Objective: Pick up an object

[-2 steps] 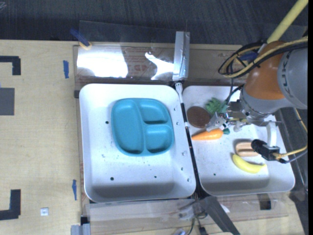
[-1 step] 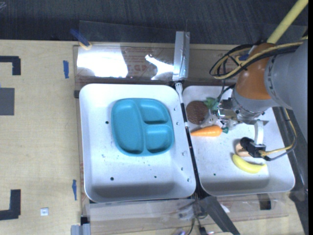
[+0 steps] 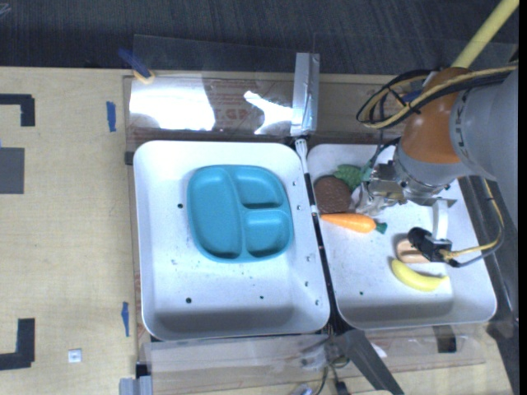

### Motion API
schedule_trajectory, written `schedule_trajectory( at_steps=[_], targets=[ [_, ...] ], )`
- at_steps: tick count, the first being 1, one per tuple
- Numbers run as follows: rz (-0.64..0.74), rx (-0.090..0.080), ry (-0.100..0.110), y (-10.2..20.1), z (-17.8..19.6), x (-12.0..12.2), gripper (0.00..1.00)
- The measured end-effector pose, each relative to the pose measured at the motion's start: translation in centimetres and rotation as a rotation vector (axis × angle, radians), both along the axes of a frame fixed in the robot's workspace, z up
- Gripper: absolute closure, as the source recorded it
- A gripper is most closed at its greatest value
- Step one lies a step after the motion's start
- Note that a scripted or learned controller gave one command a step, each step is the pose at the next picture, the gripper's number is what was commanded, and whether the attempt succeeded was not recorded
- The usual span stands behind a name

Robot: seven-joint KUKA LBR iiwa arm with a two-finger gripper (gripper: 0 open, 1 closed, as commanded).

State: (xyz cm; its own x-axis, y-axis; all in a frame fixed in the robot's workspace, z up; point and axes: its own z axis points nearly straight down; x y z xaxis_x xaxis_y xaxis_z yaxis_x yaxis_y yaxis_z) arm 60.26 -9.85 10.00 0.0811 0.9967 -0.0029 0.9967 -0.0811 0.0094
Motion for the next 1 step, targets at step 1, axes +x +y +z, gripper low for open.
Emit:
schedule_trajectory(
  at_steps=[1],
  targets=[
    [0.000,0.000,0.000,0.02,-0.05,0.00,0.00]
  ],
)
